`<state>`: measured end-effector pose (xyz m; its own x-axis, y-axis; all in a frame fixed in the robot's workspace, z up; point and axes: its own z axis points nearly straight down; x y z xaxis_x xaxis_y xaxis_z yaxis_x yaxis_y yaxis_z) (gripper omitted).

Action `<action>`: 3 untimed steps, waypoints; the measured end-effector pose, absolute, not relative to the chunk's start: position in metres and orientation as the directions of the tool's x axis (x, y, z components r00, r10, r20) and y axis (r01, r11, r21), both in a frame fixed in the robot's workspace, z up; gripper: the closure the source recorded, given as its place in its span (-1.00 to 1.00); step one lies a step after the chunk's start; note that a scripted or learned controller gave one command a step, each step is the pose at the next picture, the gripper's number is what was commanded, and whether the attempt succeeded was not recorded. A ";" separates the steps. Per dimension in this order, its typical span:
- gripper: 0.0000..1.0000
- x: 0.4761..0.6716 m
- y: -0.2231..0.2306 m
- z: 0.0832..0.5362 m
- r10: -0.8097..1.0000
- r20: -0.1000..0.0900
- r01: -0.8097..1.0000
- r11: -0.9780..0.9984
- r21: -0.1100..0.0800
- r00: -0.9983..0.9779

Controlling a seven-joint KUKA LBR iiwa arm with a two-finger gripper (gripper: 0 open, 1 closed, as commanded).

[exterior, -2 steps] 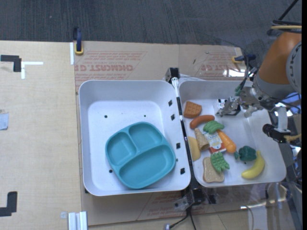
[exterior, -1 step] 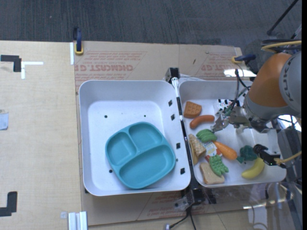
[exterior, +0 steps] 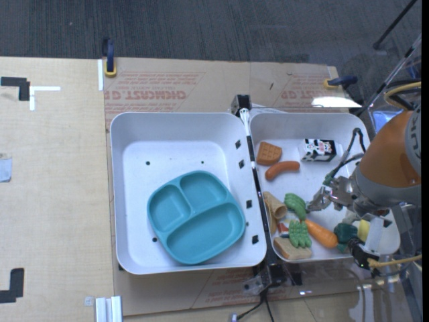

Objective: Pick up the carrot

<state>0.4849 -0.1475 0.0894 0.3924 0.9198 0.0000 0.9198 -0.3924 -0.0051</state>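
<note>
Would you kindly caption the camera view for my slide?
End effector hovers above the carrot in the right bin; teal tray sits left.

The carrot [exterior: 320, 233] is lying crowded in the right bin [exterior: 292, 127]. A green leafy piece [exterior: 299, 233] is touching it at 9 o'clock, a slice of bread [exterior: 291, 248] is sitting at 8 o'clock, and broccoli [exterior: 295, 204] is standing near at 10 o'clock. The gripper [exterior: 326, 196] is hanging just above it at 12 o'clock, and the arm [exterior: 392, 156] is blocking the 2 and 3 o'clock side. A dark green piece [exterior: 344, 232] is pressing in at 3 o'clock. Bare floor is lying between the sausage [exterior: 282, 170] and the carrot.
</note>
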 end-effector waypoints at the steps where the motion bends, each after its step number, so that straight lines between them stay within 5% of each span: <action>1: -1.00 0.480 -0.134 0.090 0.993 0.002 0.993 -0.119 -0.002 0.119; 2: -1.00 0.480 -0.144 0.214 0.958 -0.003 0.958 -0.288 -0.003 0.288; 3: -1.00 0.477 -0.119 0.107 0.999 0.002 0.999 -0.048 -0.007 0.048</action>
